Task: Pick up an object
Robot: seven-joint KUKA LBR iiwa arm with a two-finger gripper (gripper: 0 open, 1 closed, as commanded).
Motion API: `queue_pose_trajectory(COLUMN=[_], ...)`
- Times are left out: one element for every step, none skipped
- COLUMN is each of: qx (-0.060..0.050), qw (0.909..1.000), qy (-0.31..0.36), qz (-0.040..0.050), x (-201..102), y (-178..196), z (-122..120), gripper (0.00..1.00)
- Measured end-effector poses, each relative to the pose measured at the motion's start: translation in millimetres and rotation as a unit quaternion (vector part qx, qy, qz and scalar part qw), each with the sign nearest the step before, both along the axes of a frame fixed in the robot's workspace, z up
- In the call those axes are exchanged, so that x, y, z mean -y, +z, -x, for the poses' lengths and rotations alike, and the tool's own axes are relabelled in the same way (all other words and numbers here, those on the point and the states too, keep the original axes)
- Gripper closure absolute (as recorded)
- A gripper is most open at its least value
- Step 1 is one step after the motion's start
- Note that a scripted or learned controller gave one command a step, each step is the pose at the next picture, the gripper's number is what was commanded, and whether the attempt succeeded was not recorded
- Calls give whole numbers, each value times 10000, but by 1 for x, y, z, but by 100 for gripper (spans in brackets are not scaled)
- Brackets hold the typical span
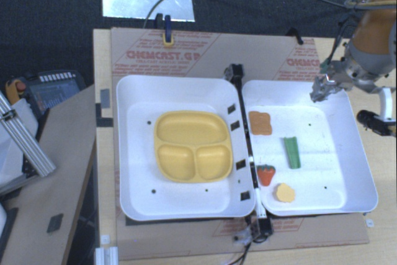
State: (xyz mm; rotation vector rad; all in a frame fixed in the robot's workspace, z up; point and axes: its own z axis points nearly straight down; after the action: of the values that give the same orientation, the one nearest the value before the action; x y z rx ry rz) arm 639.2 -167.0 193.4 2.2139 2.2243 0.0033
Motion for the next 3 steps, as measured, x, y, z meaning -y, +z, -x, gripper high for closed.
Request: queue_pose_trajectory(qx=[-5,-13,-8], qw=[10000,10000,10000], qy=[-2,2,9], qz=[-1,-1,-2], x=[0,-55,-109], y=[27,19,19], z=[-1,4,0], gripper=[100,100,100])
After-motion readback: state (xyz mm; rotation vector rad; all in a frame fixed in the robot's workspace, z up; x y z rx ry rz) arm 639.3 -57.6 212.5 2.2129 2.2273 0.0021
